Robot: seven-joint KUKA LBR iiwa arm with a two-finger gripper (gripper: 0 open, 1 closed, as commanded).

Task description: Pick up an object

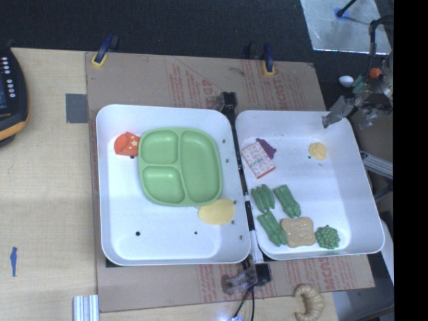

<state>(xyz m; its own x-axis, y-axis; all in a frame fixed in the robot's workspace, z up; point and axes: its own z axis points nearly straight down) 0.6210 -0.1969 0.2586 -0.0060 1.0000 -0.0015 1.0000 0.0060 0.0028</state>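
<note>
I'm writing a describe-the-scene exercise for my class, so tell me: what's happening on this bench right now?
A robot arm's gripper sits at the top right corner of the right-hand shallow white bin, not holding anything. That bin contains toy food: a small round yellow piece, green bean pods, a tan cracker and a pink patterned packet. The left white bin holds a green divided plastic plate. Nothing has been picked up yet.
</note>
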